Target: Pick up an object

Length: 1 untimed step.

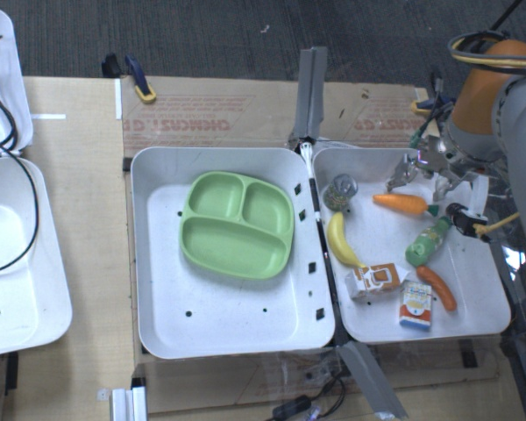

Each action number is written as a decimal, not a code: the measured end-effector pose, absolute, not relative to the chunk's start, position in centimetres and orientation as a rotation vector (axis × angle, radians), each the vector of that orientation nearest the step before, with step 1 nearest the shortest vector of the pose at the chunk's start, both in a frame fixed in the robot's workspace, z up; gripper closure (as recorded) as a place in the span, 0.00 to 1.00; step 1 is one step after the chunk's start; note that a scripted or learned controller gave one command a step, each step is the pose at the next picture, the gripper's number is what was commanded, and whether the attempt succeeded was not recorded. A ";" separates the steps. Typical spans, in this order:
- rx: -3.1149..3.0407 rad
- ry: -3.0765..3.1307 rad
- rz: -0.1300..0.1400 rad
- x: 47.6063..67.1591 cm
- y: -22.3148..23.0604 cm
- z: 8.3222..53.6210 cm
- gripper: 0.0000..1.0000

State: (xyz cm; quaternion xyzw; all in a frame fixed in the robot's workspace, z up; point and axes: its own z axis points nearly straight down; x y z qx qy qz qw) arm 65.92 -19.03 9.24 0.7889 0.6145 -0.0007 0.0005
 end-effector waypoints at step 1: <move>2.478 1.930 -0.002 65.9 -19.0 9.2 0.00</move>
